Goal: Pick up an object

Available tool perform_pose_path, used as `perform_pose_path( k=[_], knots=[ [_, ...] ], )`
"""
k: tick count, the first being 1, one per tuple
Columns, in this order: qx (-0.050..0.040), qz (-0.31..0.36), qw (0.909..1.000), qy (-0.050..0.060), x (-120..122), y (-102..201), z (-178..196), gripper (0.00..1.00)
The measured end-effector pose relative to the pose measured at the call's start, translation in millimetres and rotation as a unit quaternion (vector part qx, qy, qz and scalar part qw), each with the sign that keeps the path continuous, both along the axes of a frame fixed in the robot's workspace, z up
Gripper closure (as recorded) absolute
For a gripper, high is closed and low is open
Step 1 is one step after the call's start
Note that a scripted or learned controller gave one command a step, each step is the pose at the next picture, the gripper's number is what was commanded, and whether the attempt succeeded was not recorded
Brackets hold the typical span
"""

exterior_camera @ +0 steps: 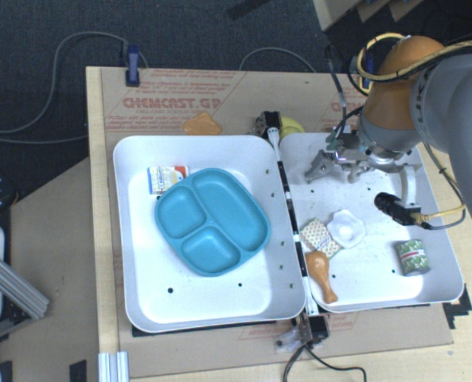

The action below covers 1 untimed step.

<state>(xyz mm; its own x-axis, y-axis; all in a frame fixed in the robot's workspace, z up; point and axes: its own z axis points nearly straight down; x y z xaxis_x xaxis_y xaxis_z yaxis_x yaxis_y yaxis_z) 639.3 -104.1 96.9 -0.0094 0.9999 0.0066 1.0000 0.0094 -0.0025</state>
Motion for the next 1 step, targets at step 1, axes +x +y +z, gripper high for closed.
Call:
perform_pose_path(
  k=[1],
  knots=[
    [-0.0038,-0.004,1.0000,-0.004,8.6,-6.0,30.4,0.00]
  ],
)
